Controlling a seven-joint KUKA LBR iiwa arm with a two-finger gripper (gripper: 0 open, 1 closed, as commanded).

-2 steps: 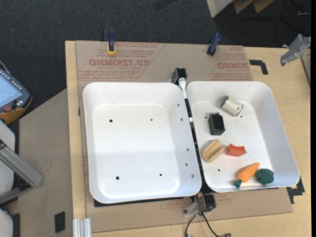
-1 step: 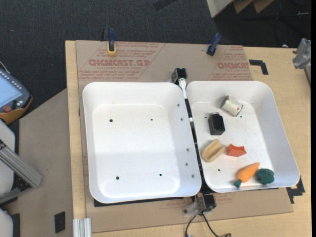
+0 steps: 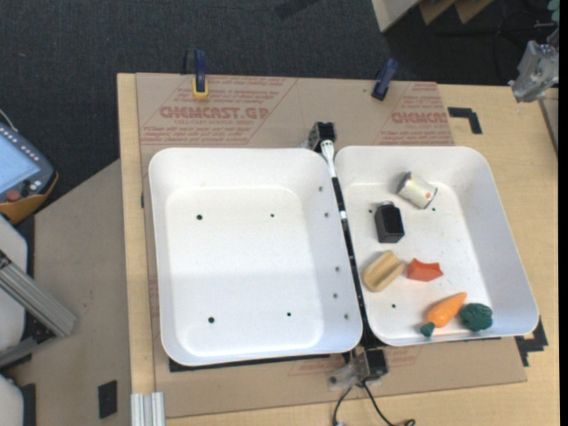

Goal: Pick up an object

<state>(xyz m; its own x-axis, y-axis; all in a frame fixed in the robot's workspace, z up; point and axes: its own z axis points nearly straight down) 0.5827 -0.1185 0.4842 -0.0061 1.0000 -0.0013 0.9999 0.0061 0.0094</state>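
The right bin [image 3: 497, 211] holds several small objects. A white cylinder with a tan end [image 3: 415, 190] lies near its back. A black block [image 3: 389, 223] sits just below that. A tan bread-like piece [image 3: 382, 271] lies next to a red-orange piece [image 3: 423, 271]. An orange carrot with a green tip [image 3: 443, 311] and a green broccoli piece [image 3: 476, 317] rest near the front wall. A grey part of the arm [image 3: 535, 69] pokes in at the far right edge, well above and behind the bin.
The left bin [image 3: 169, 238] stands beside the right one, joined by a black strip [image 3: 342, 220]. Both rest on a brown board [image 3: 266, 105] held by blue clamps [image 3: 199, 71] at the back. Cables [image 3: 359, 389] run off the front edge.
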